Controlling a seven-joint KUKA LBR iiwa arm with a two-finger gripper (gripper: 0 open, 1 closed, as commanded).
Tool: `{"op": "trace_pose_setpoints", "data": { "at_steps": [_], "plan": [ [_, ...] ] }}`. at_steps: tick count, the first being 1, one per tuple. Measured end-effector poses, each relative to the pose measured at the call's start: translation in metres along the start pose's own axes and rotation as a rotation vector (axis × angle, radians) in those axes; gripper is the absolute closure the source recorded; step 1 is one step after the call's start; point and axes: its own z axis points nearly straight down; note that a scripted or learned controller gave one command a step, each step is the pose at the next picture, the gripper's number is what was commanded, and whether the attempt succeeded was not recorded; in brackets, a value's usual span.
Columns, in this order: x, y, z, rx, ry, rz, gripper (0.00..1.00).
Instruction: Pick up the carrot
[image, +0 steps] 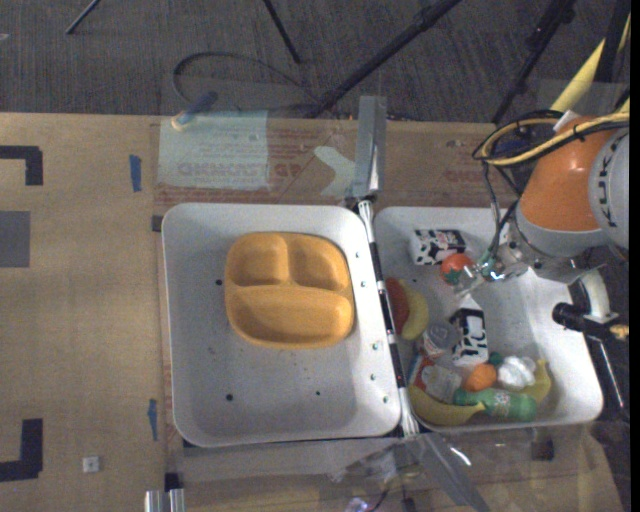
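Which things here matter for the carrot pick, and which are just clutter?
For the job:
- carrot, small and orange, near the top of the right bin
- claw, right beside it

Lying about:
- yellow divided plate in the left bin
- two cow-print cartons
- bananas
- green bottle

An orange divided plate (290, 290) sits in the left bin (190, 330). In the right bin (575, 365), two cow-patterned cartons (437, 245) lie apart, with a banana (445, 410) and a green bottle (500, 403) along the lower edge.
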Motion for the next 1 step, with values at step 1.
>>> {"op": "trace_pose_setpoints", "data": {
  "at_steps": [1],
  "plan": [
    [0.0029,0.0035,-0.1533,0.002,0.001,-0.235,1.0]
  ]
}}
